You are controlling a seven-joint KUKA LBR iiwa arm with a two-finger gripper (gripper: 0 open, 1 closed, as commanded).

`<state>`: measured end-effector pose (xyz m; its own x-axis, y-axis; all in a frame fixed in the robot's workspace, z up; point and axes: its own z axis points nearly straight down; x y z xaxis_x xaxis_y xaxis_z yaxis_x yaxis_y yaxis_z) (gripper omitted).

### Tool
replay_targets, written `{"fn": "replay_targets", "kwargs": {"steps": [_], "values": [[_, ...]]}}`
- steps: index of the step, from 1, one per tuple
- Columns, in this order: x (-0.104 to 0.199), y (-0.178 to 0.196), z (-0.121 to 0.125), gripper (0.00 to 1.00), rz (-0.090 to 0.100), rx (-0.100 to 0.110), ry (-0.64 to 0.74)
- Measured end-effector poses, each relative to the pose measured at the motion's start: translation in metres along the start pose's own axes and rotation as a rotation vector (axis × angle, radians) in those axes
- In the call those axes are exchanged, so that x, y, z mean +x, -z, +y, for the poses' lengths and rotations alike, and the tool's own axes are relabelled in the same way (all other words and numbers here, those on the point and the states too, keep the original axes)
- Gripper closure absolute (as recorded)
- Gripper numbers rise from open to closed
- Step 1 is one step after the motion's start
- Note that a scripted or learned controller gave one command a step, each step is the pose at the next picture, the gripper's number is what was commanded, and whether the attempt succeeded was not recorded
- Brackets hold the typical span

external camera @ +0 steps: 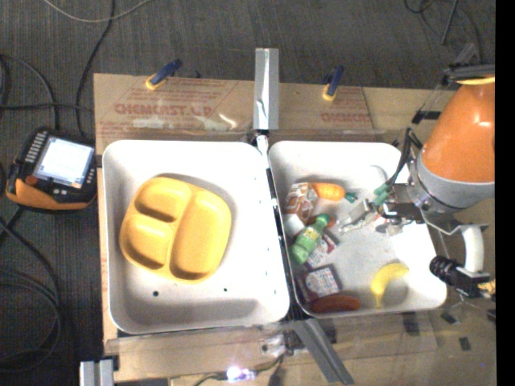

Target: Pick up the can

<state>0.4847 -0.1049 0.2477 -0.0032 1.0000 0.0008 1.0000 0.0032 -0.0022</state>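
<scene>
The can (300, 200), with a red and white label, lies near the left wall of the right bin (418, 292), touching an orange carrot (328, 190). My gripper (358, 215) hangs over the middle of the right bin, to the right of the can and apart from it. Its fingers point left and look open with nothing between them. The grey arm with its orange band (463, 139) covers the bin's right edge.
A green bottle (308, 238) lies just below the can. A small printed packet (320, 280), a dark red sausage (336, 302) and a yellow banana (388, 281) lie along the bin's front. The left bin (121, 296) holds a yellow divided plate (177, 227).
</scene>
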Motion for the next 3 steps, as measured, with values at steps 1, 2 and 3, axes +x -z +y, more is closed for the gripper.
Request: {"fn": "replay_targets", "kwargs": {"steps": [1, 2, 3], "values": [[0.043, -0.051, 0.001, 0.0, 0.0, 0.002, -0.13], [-0.012, -0.089, 0.133, 0.0, -0.001, 0.001, -0.133], [-0.06, -0.068, 0.116, 0.0, -0.002, 0.0, -0.204]]}}
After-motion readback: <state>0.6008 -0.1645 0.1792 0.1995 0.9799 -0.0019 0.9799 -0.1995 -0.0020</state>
